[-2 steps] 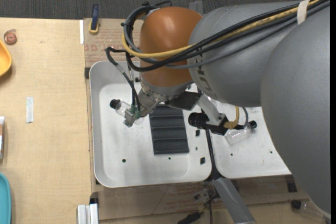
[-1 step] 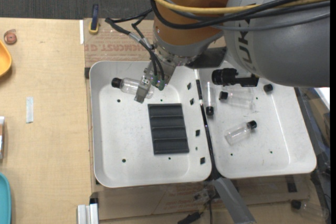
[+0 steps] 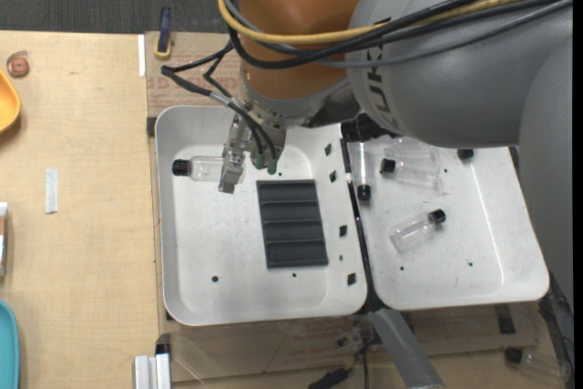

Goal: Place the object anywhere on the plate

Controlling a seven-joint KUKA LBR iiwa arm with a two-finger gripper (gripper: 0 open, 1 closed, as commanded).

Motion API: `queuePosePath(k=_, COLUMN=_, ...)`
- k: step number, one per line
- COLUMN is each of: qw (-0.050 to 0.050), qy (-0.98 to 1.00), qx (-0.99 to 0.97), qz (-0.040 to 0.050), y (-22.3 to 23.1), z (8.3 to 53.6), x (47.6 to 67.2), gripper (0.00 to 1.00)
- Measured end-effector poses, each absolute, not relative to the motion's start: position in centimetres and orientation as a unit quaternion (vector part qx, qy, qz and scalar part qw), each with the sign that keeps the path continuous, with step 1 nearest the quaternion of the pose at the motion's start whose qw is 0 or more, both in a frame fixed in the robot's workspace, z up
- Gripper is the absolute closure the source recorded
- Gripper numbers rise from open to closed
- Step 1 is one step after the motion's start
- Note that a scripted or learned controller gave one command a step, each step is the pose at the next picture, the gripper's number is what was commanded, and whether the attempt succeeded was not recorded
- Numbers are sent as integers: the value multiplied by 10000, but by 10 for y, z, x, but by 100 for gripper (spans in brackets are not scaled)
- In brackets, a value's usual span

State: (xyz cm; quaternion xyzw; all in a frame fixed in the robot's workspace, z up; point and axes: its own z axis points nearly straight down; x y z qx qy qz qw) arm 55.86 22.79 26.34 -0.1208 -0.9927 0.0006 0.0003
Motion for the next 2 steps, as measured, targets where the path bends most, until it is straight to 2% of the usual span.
queuePosePath(k=1, qw=2, qy=-9927, qx=-1208, qz=5, y=228, z=263, x=559, gripper=0)
queuePosePath(k=2, qw=-6, qy=-9924, qx=-1231, qz=2, y=227, z=272, x=560, gripper=100)
